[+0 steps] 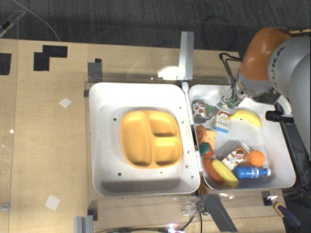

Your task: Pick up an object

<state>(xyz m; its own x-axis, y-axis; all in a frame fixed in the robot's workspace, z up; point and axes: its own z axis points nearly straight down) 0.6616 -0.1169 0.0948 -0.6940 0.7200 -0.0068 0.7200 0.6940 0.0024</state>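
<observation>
Carton [222, 122] lies near the middle of the right bin [286, 176], directly beneath the gripper [228, 102], which hovers at the bin's 12 o'clock; whether it grips anything, or how wide it stands, cannot be told from this angle. A banana [246, 117] rests at the carton's 3 o'clock, a can [199, 110] at its 9 o'clock. Toward 6 o'clock sit a corn cob [224, 173], blue bottle [251, 172], orange [256, 158] and a second carton [236, 155]. The left bin [97, 130] carries a yellow tray [149, 138]. The approach step appears in hand; the next move likely calls for a straight descent onto the carton, clear of banana and can.
</observation>
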